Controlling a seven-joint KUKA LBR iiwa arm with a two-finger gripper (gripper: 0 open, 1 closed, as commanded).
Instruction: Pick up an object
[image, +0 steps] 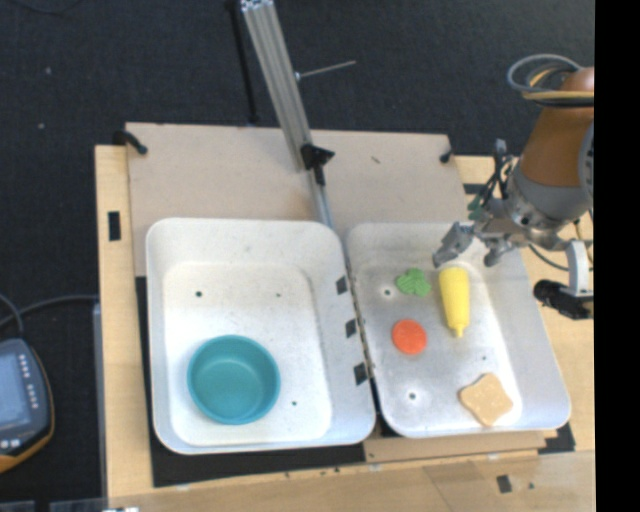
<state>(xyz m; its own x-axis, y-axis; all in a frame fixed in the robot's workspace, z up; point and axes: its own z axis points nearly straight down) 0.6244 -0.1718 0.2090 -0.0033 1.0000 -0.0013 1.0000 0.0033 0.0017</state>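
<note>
White plastic bins sit side by side on the wooden worktop (115, 300). The left bin (170, 250) holds one teal bowl (233, 378), standing upright in its lower part. The right bin (530, 360) holds four small things. A yellow corn-shaped piece (455, 298) lies lengthwise near the upper middle of this bin. Just beside it, on its left, is a small green piece (412, 282), with a small gap between them. Below the green piece lies a round orange-red piece (408, 337), apart from both. A tan piece that looks like toast (486, 400) lies near the lower right corner of the bin, well apart from the others.

The arm (555, 150) comes in from the right side, with its orange band above the wrist. The end effector (475, 247) is over the upper edge of the right bin, directly above the top end of the corn piece. Its two fingers (452, 242) are spread, and nothing is between them. I cannot tell if a fingertip touches the corn piece or only hangs above it.

A grey metal pole (285, 100) rises at a slant from behind the bins.
</note>
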